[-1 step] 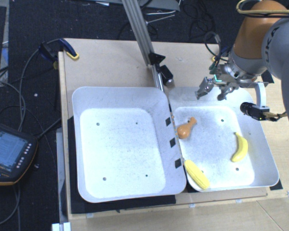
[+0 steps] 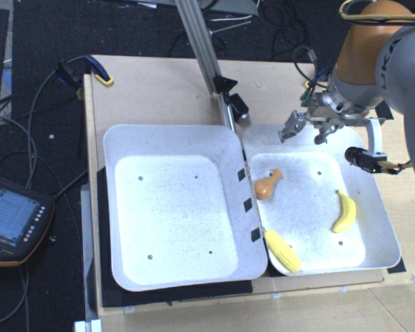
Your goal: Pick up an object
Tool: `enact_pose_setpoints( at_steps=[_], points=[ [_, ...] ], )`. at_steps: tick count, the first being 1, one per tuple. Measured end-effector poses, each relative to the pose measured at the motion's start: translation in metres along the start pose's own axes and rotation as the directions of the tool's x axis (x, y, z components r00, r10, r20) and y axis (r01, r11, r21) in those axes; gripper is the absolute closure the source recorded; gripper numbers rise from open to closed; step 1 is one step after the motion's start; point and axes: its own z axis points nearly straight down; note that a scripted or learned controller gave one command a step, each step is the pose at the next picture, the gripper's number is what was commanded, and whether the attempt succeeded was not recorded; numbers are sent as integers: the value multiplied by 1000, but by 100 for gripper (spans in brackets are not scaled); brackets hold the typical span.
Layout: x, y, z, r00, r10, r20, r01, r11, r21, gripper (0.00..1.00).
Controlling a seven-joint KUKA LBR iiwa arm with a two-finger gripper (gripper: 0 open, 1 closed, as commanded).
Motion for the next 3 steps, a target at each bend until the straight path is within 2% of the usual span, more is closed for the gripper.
enact_pose_setpoints(
  at_steps=[2,3],
  points=[
    [8,-9,104,1000,0,-1,0,1000,5,0],
    [8,-7,90,1000,0,0,0,1000,-1,100]
  ],
)
